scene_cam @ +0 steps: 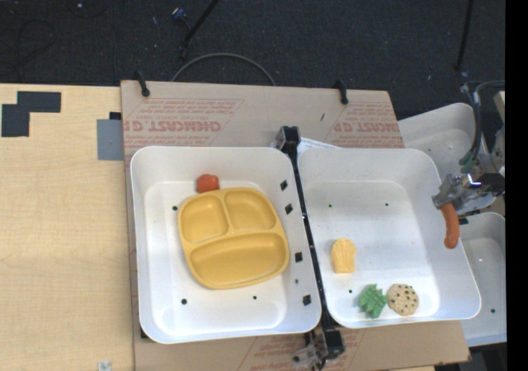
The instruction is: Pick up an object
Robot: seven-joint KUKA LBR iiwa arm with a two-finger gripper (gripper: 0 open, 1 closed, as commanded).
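the sausage (450, 227) hangs from the gripper (460, 193), pinched at its top end between the fingers, just over the right bin's (429, 165) right rim. since the grip is so near the tip, a slow, straight lift seems wise, away from the corn (343, 255), broccoli (372, 301) and cookie (403, 299).

Red "CHEMCAST GP" lettering (printed upside down), twice on the brown board (247, 118) under the bins
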